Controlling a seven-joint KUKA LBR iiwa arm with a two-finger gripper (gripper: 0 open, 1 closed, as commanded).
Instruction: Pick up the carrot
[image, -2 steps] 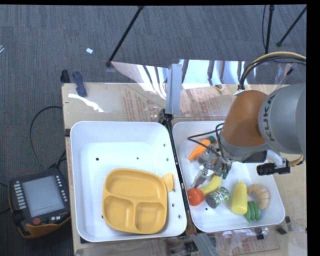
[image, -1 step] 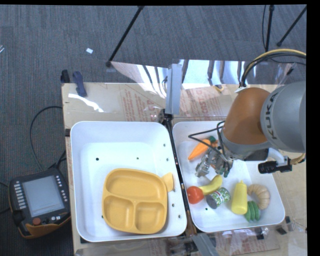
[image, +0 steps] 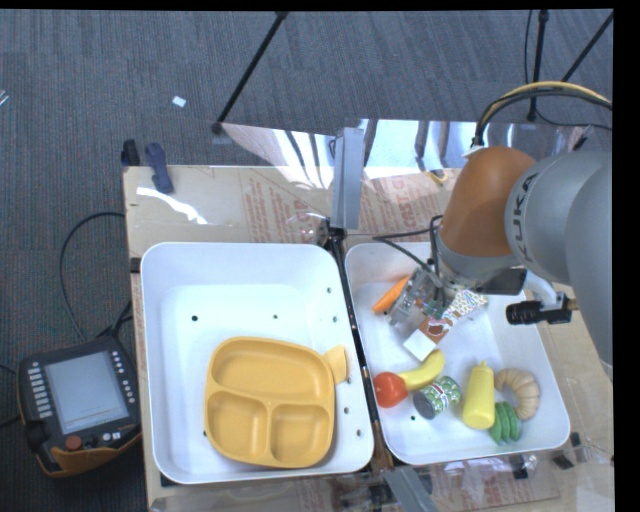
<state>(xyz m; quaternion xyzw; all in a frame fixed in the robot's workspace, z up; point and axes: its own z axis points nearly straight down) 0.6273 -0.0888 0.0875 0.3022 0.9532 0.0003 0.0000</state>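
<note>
The carrot (image: 389, 295) is a small orange piece lying in the right bin (image: 525, 350), near its upper left part. My gripper (image: 415, 303) hangs just to the right of the carrot, low over the bin floor, with the grey arm and its orange band above it. Part of the carrot's right end is hidden by the gripper.
The right bin also holds a white block (image: 421, 345), a banana (image: 424, 370), a red tomato (image: 390, 389), a small can (image: 437, 397), a yellow bottle (image: 480, 395), a croissant (image: 520, 388) and a green vegetable (image: 506, 421). A yellow divided tray (image: 270, 400) lies in the left bin (image: 180, 300).
</note>
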